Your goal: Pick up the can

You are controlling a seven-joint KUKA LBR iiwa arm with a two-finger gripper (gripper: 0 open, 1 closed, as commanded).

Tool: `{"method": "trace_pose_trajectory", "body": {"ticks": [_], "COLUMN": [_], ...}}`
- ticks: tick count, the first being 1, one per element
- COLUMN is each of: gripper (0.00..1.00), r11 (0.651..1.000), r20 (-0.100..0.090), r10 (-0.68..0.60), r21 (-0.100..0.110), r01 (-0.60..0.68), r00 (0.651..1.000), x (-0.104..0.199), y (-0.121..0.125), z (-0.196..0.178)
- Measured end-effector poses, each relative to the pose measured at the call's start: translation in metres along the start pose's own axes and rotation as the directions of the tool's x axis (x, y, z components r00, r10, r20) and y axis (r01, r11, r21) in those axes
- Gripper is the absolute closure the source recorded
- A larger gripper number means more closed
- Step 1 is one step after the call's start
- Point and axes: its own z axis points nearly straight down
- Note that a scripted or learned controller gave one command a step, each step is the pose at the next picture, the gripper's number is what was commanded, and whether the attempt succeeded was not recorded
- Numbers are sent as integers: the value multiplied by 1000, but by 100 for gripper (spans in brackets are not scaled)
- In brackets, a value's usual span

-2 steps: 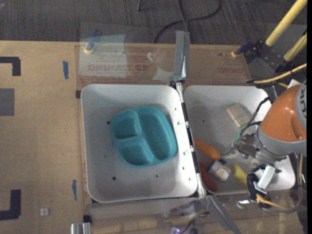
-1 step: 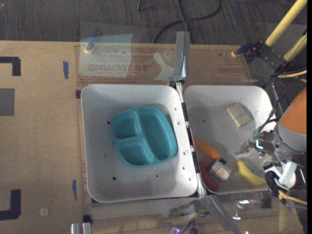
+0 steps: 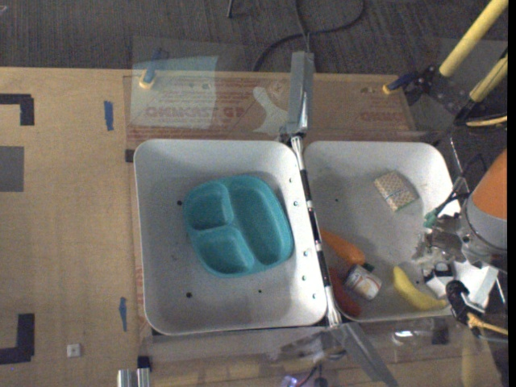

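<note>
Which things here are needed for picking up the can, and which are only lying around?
Belonging to the job:
- can, lying in the right bin
- gripper, at that bin's right side

Just lying about:
- banana
- orange carrot-like piece
- patterned sponge
- teal divided plate in the left bin

The teal three-part plastic tray point(image 3: 238, 225) lies in the left shallow white bin point(image 3: 161, 297). The small white can point(image 3: 364, 282) lies in the right shallow white bin point(image 3: 355, 168), between the orange carrot-shaped toy point(image 3: 343, 248) and the yellow banana point(image 3: 414, 291).

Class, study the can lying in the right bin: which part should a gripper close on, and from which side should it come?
Probably grip the can across its round body, coming from above: it lies on its side, the carrot and banana crowding its flanks.
</note>
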Motion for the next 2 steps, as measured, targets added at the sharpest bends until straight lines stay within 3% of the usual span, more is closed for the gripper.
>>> {"method": "trace_pose_trajectory", "body": {"ticks": [1, 2], "gripper": [100, 100], "r11": [995, 999], "r20": [17, 18], "r10": [94, 44], "r21": [-15, -13], "r01": [-94, -43], "r00": [995, 999], "x": [56, 124], "y": [-22, -46], "z": [-54, -115]}}
